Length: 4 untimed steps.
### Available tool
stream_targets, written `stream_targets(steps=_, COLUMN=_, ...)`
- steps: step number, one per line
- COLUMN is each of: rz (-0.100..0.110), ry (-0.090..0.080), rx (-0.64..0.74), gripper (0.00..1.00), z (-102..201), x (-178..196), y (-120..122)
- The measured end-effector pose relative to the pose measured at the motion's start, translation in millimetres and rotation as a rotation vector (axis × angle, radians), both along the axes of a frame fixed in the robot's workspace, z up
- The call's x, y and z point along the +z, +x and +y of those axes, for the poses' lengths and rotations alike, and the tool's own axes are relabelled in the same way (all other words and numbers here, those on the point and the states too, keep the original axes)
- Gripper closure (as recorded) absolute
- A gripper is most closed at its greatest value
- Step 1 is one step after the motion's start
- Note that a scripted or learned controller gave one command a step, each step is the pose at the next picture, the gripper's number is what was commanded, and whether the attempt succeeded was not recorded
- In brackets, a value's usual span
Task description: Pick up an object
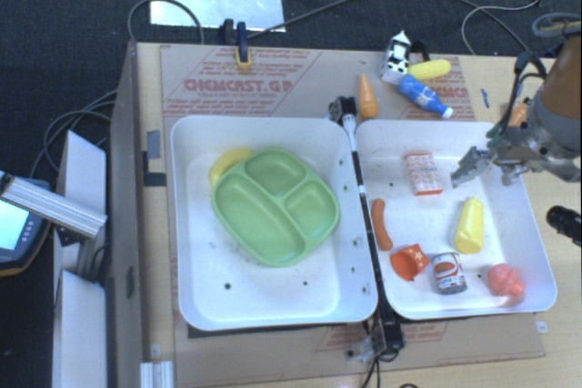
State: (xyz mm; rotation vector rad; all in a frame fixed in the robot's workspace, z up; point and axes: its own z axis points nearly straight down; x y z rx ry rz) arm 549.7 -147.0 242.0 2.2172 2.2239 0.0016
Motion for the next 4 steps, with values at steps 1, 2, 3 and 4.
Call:
stream_targets(steps=1, rz=0.004, ry=0.0, rx=-0.003, gripper=0.0, z=-24.7, x=-87.4, y=-8.5)
stream_targets(steps=2, rz=0.003, ry=0.0, rx=-0.003, gripper=0.0, z=-41.3, x=-147.4, y=-37.1)
stream_targets(steps=3, rz=-0.002, ry=-0.001, rx=-0.001, gripper=1.0, z=-41.3, x=-136.4, y=-35.6)
stream_targets(steps=4, rz=-0.003, ry=0.003, rx=0.004, gripper=1.0, z=86.1, x=-56.4, y=7.8)
